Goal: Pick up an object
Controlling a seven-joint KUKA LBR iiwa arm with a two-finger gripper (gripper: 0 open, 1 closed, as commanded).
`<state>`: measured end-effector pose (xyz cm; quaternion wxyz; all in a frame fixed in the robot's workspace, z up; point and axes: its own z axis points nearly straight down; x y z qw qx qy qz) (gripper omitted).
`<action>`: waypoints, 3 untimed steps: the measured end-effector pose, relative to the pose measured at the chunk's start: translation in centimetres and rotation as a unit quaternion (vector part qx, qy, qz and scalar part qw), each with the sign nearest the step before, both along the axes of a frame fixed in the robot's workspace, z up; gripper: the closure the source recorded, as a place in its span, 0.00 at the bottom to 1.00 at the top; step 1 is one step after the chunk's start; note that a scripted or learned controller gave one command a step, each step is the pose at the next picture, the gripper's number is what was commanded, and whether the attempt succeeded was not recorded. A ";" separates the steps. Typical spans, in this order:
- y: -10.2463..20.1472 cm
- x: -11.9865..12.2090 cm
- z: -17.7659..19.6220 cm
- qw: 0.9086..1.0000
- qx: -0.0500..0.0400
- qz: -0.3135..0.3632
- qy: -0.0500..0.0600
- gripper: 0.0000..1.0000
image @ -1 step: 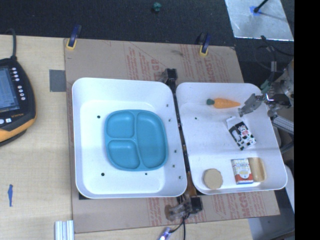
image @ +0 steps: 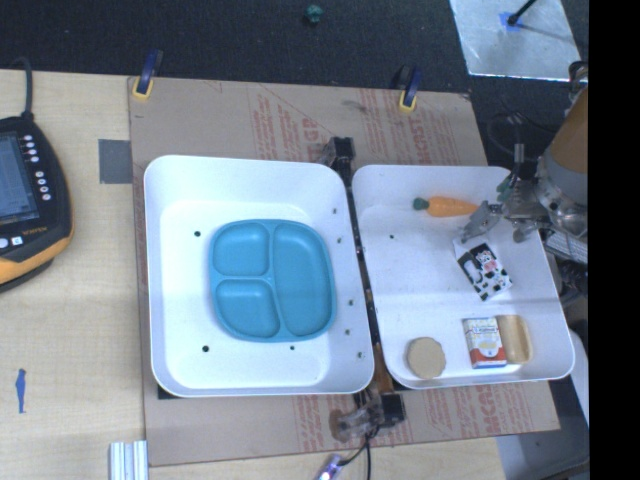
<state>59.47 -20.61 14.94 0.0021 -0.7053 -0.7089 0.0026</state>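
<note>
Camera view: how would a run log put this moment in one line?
gripper over right bin | nearest: toy carrot, black-and-white card | holding: nothing seen

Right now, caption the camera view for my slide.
Gripper over right bin near carrot; blue tray in left bin.

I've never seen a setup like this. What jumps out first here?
A blue divided plate fills the middle of the left bin. In the right bin, a toy carrot lies near the far edge, close to the arm's tool, with a round cookie at the near edge.
</note>
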 end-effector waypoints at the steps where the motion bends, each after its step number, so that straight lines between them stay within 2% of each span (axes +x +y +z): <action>1: 0.1 -1.1 -3.8 1.000 0.000 0.000 -0.001 0.00; 2: 0.0 -1.1 -2.7 1.000 -0.001 0.001 0.000 1.00; 3: 6.2 -4.3 -5.5 1.000 -0.001 0.001 -0.005 1.00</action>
